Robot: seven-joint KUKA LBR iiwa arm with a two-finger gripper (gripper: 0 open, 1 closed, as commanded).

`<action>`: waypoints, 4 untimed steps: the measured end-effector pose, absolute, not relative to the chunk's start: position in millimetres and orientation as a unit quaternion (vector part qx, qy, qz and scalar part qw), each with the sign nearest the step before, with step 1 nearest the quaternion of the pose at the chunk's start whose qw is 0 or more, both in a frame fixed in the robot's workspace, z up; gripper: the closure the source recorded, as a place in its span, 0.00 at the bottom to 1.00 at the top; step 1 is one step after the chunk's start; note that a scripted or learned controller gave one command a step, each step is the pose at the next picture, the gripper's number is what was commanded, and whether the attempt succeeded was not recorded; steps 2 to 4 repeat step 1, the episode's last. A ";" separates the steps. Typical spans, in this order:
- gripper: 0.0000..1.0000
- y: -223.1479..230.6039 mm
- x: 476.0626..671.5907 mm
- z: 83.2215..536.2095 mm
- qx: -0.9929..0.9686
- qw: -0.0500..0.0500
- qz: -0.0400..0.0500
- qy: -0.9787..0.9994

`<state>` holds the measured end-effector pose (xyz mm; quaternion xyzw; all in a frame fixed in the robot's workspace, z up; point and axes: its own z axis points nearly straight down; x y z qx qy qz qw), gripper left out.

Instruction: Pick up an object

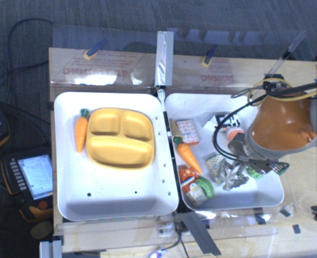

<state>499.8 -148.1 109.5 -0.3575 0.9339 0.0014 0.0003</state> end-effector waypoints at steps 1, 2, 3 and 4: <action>1.00 -125.0 579.1 90.7 -0.375 0.003 -0.003 0.927; 1.00 -125.0 579.1 90.7 -0.375 0.003 -0.003 0.927; 1.00 -125.0 579.1 90.7 -0.375 0.003 -0.003 0.927; 1.00 -125.0 579.1 90.7 -0.375 0.003 -0.003 0.927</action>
